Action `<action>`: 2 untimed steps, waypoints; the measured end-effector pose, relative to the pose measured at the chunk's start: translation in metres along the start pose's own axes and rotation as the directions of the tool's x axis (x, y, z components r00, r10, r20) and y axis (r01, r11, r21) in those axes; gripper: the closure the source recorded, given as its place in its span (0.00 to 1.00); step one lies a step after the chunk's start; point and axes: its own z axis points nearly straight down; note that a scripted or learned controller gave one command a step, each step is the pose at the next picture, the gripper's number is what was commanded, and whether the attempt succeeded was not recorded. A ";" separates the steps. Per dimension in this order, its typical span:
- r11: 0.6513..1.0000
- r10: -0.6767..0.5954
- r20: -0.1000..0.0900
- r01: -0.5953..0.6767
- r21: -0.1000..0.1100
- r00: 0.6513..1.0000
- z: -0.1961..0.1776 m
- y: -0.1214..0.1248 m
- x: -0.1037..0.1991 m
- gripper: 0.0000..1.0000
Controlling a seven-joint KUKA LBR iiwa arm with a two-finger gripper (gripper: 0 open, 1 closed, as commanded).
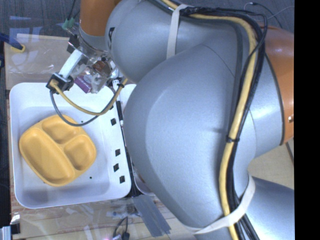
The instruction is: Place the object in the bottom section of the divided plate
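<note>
- The grey KUKA arm (200, 119) bulked over the right of the scene, hiding most of what lay right of the divided plate, and its orange band (97, 6) sat high above the plate.
- The white bin (30, 194) held the plate on its floor; only a sliver of the second bin's rim (131, 86) peeped out to the plate's upper right.
- The yellow divided plate (57, 149) lay flat in the bin, with three shallow sections and nothing in any of them.
- The gripper (82, 79) hung above and a little right of the plate, over the bin's far rim, with a yellow cable (82, 109) looping under it.
- A small purple object (82, 84) showed at the gripper's tip, above the plate. It looked tucked between the fingers, but I could not tell for sure whether they were clamped on it or standing open.
- I judged that purple piece light and probably stiff, small enough to slip from a loose pinch, so a hold across its middle seemed safest.
</note>
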 end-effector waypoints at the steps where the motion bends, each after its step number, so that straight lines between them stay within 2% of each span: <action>1: 0.997 -0.074 0.007 0.074 0.006 0.997 0.128 -0.037 0.026 1.00; 2: 0.943 0.331 -0.003 -0.331 0.000 0.943 0.108 -0.035 0.025 1.00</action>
